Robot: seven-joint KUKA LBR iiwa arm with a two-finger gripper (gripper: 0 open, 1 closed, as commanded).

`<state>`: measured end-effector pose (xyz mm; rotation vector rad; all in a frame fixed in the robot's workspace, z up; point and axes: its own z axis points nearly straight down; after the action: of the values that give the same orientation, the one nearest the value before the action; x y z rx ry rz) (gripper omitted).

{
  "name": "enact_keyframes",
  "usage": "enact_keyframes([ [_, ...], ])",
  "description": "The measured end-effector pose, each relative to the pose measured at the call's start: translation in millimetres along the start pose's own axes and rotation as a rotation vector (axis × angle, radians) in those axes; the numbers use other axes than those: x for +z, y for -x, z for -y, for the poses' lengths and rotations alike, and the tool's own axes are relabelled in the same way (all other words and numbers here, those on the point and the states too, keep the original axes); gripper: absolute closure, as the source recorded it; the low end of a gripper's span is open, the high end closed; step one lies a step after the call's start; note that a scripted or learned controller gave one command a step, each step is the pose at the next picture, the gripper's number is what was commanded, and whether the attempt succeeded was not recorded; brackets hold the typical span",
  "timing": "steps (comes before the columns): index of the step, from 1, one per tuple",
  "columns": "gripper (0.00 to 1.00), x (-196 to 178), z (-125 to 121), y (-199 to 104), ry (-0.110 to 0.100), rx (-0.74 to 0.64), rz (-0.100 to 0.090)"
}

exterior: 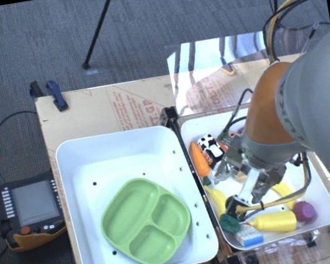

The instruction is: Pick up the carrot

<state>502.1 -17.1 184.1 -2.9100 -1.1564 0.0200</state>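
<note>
The carrot [199, 159] is a small orange piece lying lengthwise against the left wall of the right bin [329, 219]. My gripper [221, 165] hangs low over that bin, just right of the carrot and close to it. A black-and-white toy [209, 146] sits at the gripper's upper left, beside the carrot's top end. The arm's grey wrist and orange band cover the middle of the bin. I see nothing held between the fingers.
In the right bin lie a yellow banana [216, 199], a yellow bottle [273, 223], a purple piece [303, 211], a green piece [229, 225] and a blue-and-white item [251, 240]. The left bin [78, 175] holds a green divided plate [146, 221].
</note>
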Motion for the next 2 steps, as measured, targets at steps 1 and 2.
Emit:
enact_keyframes([
  [1, 0.0, 0, -34, 13, 0.002, 0.063, -0.001],
  [2, 0.0, 65, -93, 14, 0.002, -0.366, -0.001],
])
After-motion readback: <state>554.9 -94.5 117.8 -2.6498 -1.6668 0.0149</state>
